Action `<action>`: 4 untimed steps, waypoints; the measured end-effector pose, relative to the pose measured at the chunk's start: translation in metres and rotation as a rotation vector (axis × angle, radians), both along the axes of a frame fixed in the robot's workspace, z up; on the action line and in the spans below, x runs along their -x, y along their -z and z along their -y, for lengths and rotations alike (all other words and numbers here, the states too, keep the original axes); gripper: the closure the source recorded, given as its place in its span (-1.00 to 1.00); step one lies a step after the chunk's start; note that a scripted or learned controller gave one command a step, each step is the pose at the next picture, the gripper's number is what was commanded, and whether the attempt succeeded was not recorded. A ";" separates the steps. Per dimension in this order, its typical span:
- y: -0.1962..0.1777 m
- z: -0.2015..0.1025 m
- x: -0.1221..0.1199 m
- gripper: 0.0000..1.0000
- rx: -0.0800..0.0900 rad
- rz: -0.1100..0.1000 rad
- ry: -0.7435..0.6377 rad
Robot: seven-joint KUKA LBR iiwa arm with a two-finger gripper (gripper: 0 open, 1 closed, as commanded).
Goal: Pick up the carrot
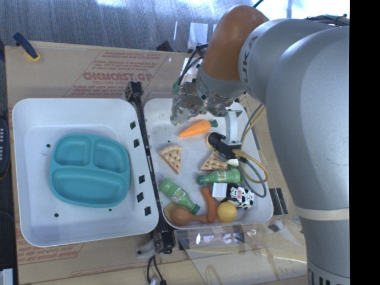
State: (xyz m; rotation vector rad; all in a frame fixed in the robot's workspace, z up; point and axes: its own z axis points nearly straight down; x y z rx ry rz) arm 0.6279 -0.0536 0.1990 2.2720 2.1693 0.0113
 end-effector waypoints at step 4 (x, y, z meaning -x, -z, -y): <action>0.013 -0.055 0.142 1.00 -0.001 -0.021 -0.479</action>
